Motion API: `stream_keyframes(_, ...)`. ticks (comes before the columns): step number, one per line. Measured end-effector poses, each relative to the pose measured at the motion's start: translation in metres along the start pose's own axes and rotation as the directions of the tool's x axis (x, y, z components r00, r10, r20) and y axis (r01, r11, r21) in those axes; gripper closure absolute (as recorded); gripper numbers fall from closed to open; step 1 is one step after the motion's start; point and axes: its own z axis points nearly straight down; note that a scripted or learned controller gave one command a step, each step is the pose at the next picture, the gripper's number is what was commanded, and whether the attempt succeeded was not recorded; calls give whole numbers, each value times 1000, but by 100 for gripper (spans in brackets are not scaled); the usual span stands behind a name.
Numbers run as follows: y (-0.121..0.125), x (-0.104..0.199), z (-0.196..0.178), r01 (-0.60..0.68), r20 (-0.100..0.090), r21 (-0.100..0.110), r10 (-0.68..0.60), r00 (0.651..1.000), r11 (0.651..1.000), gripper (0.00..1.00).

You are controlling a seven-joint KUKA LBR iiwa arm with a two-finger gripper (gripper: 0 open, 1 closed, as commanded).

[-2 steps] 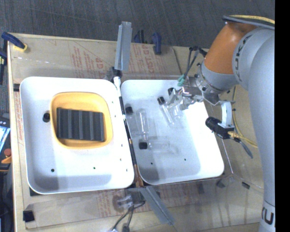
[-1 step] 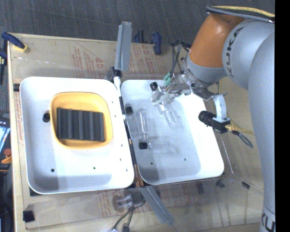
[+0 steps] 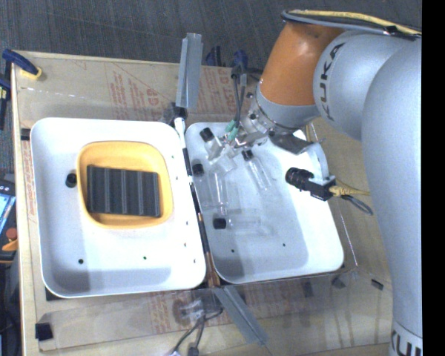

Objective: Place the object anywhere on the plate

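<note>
Currently gripper sat in right bin at 11 o'clock, fingers apart, nothing between them. Black grooved object rested on yellow plate, left bin.

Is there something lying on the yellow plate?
Yes. A dark ribbed rectangular block lies flat on the yellow plate in the left white bin.

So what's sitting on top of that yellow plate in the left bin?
A dark ridged rectangular object lies flat on the yellow plate, covering most of its middle. The plate's rim shows all around; whatever is beneath the object is hidden.
</note>
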Motion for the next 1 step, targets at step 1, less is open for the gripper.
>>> stream_keyframes(1, 16, 54, 25, 260, 0, 0, -260, 966, 966, 100)
